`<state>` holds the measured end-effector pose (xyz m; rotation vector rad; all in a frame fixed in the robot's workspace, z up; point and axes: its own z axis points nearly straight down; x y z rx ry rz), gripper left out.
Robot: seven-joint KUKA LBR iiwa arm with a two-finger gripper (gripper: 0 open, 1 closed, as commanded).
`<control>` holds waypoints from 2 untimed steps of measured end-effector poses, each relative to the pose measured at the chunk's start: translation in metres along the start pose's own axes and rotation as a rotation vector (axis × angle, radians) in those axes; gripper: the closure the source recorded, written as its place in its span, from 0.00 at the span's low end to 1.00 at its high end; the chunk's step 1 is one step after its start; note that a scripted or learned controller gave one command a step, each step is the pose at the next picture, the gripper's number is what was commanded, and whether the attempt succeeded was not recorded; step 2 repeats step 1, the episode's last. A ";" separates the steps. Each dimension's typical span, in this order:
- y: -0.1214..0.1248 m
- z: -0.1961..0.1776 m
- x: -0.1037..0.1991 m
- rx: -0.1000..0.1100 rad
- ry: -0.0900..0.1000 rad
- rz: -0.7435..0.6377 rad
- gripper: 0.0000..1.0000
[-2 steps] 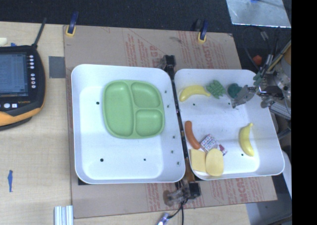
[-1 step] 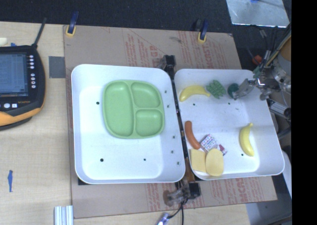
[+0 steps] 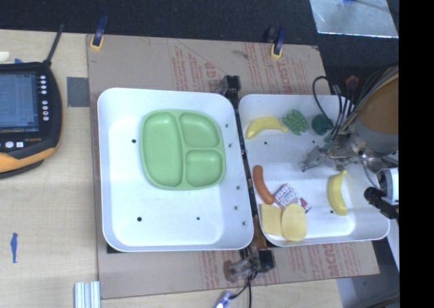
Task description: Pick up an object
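The arm (image 3: 380,113) comes in from the right, and its jaws (image 3: 325,156) hang low over the right bin (image 3: 369,232), in the middle of its right half. I cannot tell if the jaws are spread or pressed together, because they look like a grey tangle from above, and nothing is seen between them.

In this bin several things lie. One banana (image 3: 266,126) is at the far left part, and beside it to the right are a green leafy toy (image 3: 295,121) and a darker green piece (image 3: 321,123). A second banana (image 3: 337,193) lies just near the jaws, a little to their right. At the near left part there are a sausage (image 3: 262,184), a small wrapped packet (image 3: 287,196) and two pale yellow slices (image 3: 285,222).

The left bin (image 3: 122,218) holds a green divided plate (image 3: 182,148). On the tabletop far left lies a control pendant (image 3: 24,117).
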<state>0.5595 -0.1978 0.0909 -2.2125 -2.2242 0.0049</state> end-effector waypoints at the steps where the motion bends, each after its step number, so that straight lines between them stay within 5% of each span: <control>1: -0.049 -0.031 -0.014 -0.002 0.000 0.002 0.00; 2: -0.049 -0.031 -0.014 -0.002 0.000 0.002 0.00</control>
